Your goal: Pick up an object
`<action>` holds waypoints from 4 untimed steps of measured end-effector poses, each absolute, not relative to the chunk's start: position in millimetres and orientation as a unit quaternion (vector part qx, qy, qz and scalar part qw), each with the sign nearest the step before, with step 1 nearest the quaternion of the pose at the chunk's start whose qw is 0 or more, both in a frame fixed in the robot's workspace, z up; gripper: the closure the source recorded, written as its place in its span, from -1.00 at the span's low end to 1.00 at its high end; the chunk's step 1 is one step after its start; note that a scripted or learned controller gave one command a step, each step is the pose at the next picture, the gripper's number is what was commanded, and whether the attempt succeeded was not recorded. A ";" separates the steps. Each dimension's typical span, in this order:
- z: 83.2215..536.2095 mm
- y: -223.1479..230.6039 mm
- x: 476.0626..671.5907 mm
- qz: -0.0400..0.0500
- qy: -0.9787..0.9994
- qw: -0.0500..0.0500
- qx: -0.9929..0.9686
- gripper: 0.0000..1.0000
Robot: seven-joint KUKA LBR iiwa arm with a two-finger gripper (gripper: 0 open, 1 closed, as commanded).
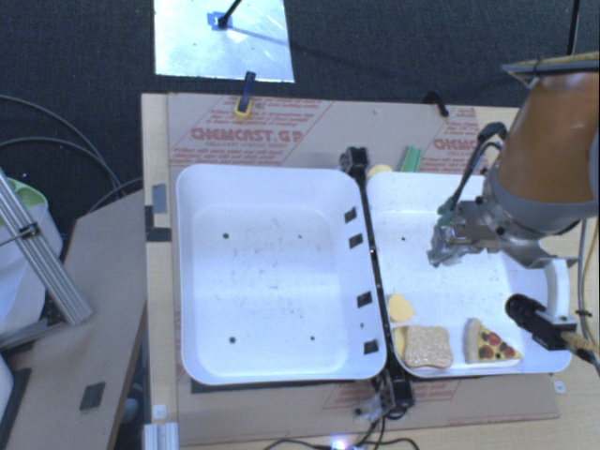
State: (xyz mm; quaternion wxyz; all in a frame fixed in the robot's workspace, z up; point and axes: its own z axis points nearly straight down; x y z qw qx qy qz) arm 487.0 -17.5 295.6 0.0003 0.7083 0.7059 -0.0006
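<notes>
The tool [446,247] hangs over the middle of the right bin [412,204]; whether it is open or closed cannot be told. Nothing is seen gripped. Along that bin's near edge lie a toast slice [427,346], a pizza slice [488,342] just right of it, and a small yellow piece [400,307] above-left, all below the tool and apart from it

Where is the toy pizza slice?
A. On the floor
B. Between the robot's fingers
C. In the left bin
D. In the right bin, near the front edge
D. The pizza slice lies on the floor of the right bin near its front edge, beside a toast-like piece.
</notes>
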 end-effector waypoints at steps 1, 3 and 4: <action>258.3 16.9 486.9 0.000 0.709 0.000 0.705 1.00; 379.2 62.4 487.8 0.005 0.709 0.003 0.705 1.00; 326.5 7.1 486.9 -0.001 0.706 0.000 0.709 1.00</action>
